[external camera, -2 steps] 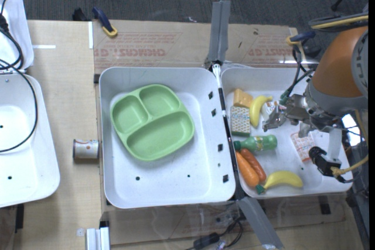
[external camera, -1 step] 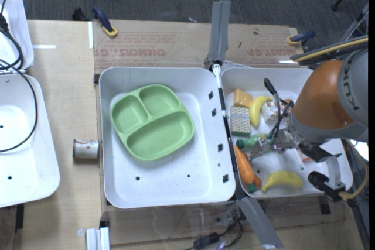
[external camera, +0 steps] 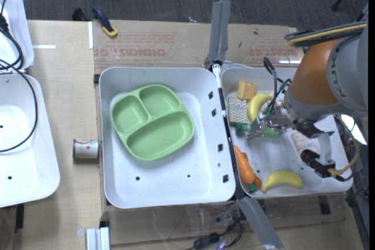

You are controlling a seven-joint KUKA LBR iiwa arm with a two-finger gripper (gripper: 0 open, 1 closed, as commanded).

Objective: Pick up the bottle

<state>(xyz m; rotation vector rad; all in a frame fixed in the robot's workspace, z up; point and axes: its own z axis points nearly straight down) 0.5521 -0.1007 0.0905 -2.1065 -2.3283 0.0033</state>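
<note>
1. Green bottle (external camera: 265,132) lies in the right bin (external camera: 281,193), near two bananas and a carrot (external camera: 244,167).
2. Gripper (external camera: 258,127) sits low right over it; its grip cannot be told.

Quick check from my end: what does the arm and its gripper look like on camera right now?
A thick grey metal arm with a wide orange band above the wrist. Dark cables run along the wrist to a small metallic two-finger gripper.

Red printed lettering ran across the cardboard sheet (external camera: 176,44) lying behind the left white bin (external camera: 111,126). It appeared upside down and mirrored, too faint to be read with certainty.
</note>
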